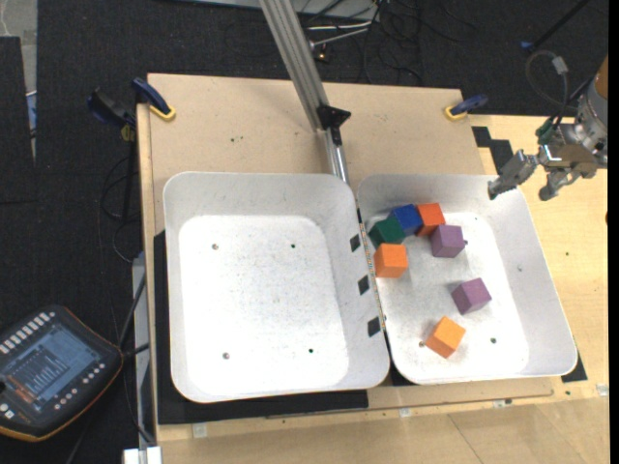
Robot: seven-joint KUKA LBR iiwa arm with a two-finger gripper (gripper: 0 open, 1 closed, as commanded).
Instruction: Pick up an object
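Camera view: blocks lie well left below the spread pincer.

Place: a robotics lab or test cell.
Worktop: bare plywood sheet, held by blue-and-yellow clamps at its far corners.
Floor: dark, with loose cables trailing at the far side.
Control gear: a teach pendant with a lit screen lies near left.
Frame: an aluminium rail slants over the worktop's far edge.
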